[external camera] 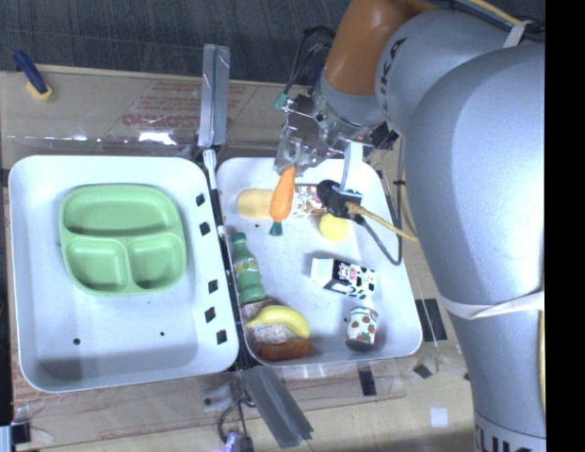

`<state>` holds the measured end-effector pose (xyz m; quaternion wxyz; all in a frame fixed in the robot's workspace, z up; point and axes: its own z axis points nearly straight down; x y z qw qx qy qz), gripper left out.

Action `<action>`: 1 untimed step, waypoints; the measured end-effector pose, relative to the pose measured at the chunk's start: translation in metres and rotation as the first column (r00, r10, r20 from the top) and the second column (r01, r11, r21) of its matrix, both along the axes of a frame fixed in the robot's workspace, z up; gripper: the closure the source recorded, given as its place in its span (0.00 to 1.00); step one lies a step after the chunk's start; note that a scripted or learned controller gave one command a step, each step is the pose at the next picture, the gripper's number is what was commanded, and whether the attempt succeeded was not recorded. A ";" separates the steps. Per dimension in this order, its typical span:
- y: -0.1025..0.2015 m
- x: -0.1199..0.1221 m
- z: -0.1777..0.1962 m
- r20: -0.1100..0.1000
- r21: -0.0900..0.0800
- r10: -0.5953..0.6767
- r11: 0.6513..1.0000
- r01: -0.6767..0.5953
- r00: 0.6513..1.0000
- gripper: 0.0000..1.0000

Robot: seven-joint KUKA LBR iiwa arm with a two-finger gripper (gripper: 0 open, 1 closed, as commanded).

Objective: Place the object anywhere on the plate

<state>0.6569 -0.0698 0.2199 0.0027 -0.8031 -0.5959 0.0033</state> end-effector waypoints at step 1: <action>0.062 -0.014 -0.031 0.001 0.000 0.140 0.990 -0.140 0.990 1.00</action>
